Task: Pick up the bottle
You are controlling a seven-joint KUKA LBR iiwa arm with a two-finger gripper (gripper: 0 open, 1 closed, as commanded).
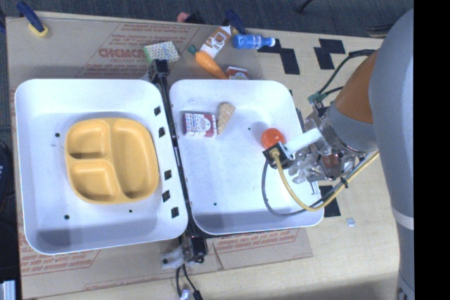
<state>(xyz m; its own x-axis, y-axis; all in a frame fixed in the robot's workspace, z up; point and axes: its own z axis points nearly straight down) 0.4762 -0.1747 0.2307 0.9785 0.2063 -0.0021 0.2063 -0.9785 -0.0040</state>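
Far left of the claw, a yellow divided plate (111, 159) lies in the left bin (35, 102). Closer, in the right bin (232, 214), a small red carton (199, 124) and a tan cone (224, 116) lie side by side, up and left of the claw. The bottle (252, 42), blue, lies on the bench (365, 249) outside the bins, well above the claw, near an orange carrot-shaped piece (210, 64). An orange ball (273, 137) sits just beside the claw, upper left. The claw (309, 168) hangs over the right bin's right rim; whether it is clenched or released I cannot tell.
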